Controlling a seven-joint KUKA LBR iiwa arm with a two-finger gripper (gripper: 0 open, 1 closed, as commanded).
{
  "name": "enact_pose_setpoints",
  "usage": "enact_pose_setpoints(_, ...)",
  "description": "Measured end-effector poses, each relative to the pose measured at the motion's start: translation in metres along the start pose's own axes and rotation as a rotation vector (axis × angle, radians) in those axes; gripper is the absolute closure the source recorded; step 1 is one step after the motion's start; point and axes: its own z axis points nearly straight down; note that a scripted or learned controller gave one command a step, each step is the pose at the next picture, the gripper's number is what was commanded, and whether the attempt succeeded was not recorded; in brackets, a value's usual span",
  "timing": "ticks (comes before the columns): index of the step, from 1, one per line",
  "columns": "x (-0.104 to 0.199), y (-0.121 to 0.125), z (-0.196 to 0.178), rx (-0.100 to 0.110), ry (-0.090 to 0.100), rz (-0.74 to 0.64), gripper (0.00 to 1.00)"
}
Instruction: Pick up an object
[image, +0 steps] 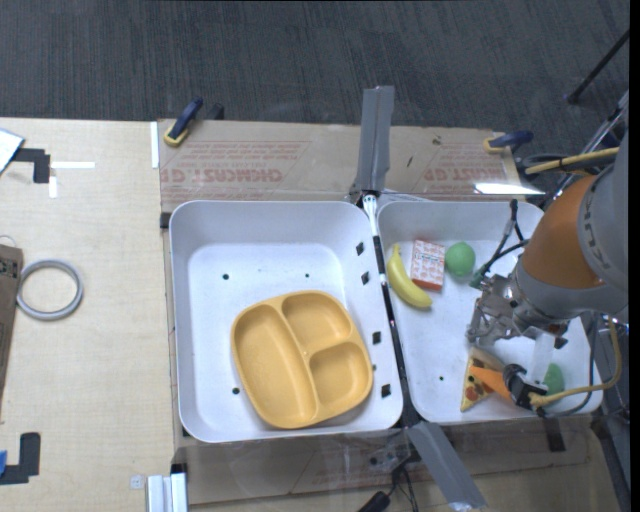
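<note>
The right bin (440, 345) holds a yellow banana (405, 281), a red and white box (428, 263) and a green ball (460, 259) near its far side. An orange pizza-slice toy (477, 386) lies at its near edge, with a small green object (553, 378) to the right of it. My gripper (487, 335) hangs low over the right bin, just above the pizza-slice toy and to the right of the banana. The arm's orange band (560, 245) rises behind it. Nothing shows in its grasp.
In the left bin (200, 250) lies a yellow divided plate (300, 357). A grey post (376, 140) stands between the bins at the back. On the bench at the far left lies a tape roll (47, 289). Blue clamps (183, 122) hold the cardboard behind.
</note>
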Motion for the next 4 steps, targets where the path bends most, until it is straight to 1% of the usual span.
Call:
enact_pose_setpoints(1,0.095,0.013,-0.1,-0.001,-0.003,0.329,1.0)
enact_pose_setpoints(2,0.195,0.012,-0.1,-0.001,-0.004,0.464,1.0)
enact_pose_setpoints(3,0.195,0.012,-0.1,-0.001,-0.004,0.465,0.0)
enact_pose_setpoints(4,0.194,0.012,-0.105,0.003,-0.012,0.462,1.0)
